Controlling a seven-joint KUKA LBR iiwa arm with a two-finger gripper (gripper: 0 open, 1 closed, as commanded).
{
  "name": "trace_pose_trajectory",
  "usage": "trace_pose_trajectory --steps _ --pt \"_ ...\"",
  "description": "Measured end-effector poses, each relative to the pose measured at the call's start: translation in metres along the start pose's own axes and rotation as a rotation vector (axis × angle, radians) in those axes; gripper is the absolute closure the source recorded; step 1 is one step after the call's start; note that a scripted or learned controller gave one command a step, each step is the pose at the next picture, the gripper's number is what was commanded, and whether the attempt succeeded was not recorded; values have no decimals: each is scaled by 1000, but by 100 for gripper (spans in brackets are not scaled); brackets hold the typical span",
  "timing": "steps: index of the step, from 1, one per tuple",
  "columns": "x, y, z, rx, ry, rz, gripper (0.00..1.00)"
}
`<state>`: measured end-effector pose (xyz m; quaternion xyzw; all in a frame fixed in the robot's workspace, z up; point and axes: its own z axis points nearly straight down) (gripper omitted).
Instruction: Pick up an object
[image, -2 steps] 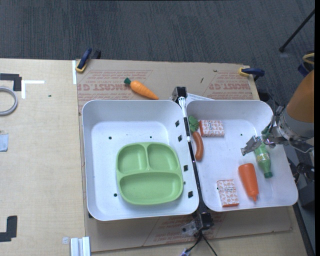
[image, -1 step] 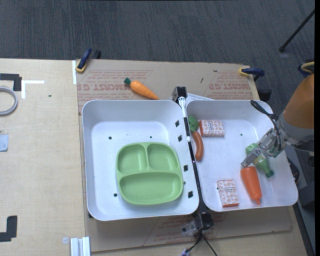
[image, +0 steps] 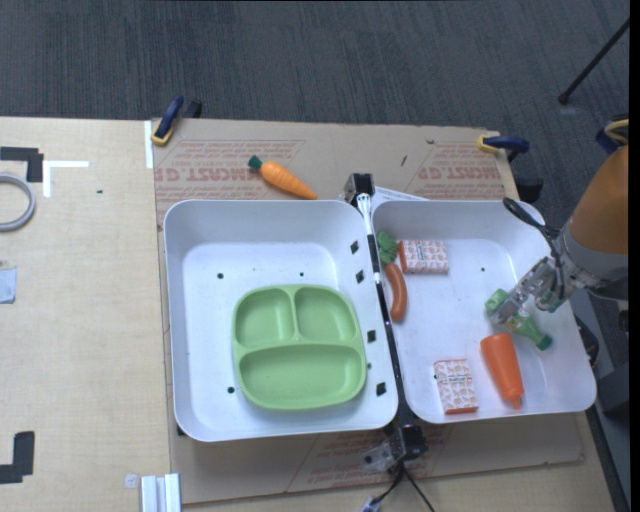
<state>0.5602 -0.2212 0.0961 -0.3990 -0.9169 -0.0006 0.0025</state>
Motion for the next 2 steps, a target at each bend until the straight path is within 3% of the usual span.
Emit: trace_pose_trajectory --steps 1,2 --pt "53 39 -71 0 -4 13 100" --pt "85 80 -200 0 -5 -81 100"
